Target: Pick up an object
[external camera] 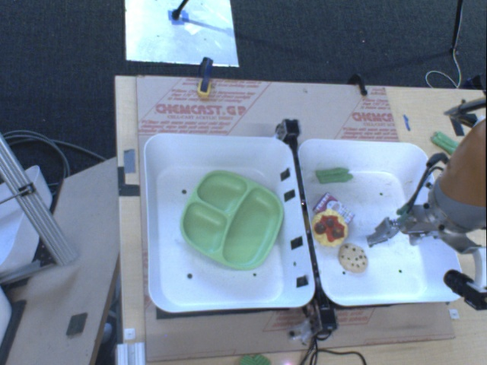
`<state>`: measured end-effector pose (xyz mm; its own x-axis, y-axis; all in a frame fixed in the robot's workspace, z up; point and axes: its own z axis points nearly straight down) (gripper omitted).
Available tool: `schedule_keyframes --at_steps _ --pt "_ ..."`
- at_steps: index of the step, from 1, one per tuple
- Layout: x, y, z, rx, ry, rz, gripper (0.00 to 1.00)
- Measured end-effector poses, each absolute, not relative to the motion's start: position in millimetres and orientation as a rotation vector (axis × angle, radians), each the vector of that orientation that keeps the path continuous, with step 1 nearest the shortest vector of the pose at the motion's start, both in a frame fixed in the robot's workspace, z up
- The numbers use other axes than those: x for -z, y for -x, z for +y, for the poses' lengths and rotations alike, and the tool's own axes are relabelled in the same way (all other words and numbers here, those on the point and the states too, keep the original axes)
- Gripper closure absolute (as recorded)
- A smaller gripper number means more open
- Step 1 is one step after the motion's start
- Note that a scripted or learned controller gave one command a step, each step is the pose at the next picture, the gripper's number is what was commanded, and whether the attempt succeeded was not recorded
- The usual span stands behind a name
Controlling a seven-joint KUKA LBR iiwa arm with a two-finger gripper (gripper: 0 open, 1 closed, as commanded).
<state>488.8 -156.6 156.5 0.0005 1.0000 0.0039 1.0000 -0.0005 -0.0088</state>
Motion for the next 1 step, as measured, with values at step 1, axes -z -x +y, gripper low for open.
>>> schedule_keyframes --at_steps 1 --pt "-83.5 -487.2 -122.5 0.004 2.219 -2.226 0.0"
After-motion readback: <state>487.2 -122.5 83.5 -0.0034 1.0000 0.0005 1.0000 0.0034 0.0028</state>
